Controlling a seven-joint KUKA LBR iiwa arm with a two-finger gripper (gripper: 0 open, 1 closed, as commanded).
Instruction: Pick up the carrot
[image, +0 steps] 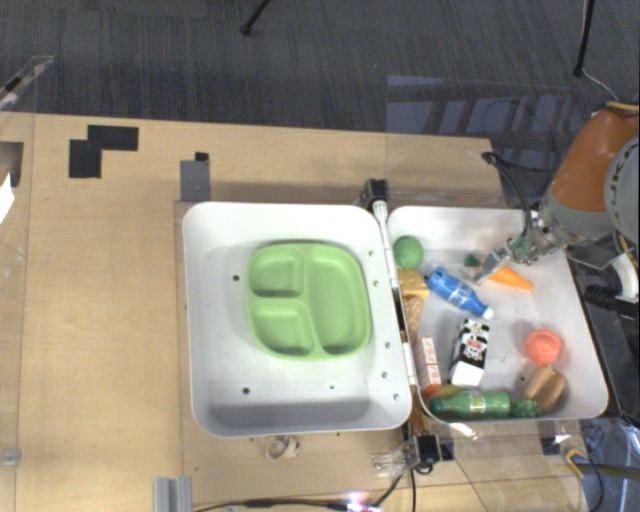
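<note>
My gripper (497, 263) sits at the carrot (512, 280), upper right; I cannot tell my fingers' state. A blue bottle (456, 292) lies just left, a green ball (407, 251) beyond.

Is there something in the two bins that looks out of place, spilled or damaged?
Nothing stands out. The green tray lies flat in the left bin; the carrot, blue bottle and green bottle lie loose in the right bin, unspilled.

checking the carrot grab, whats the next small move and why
Probably a small nudge toward the carrot, then down. The gripper sits at the carrot's upper-left end in the right bin, and nothing shows the carrot held between its fingers.
</note>
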